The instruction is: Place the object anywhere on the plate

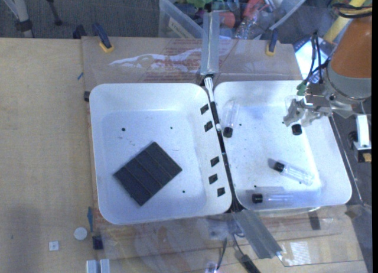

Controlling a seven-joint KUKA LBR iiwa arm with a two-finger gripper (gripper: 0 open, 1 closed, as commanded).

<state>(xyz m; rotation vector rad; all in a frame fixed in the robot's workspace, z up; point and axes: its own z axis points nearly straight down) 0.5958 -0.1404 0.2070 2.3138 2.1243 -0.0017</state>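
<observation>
Capped tube (273, 196), right bin (266, 86) front edge; dark plate (147, 172), left bin (147, 97).

Robot arm (349, 80): a broad orange band (356, 44) above a grey wrist ring. Thin black cables (315, 59) run in loops along its side. The end effector (295, 118) is a pale metallic assembly of angular plates, with a small green mark near its top.

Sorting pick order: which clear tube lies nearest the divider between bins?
The tube alongside the divider, in the right bin's far half; the two others lie nearer its front wall.
</observation>
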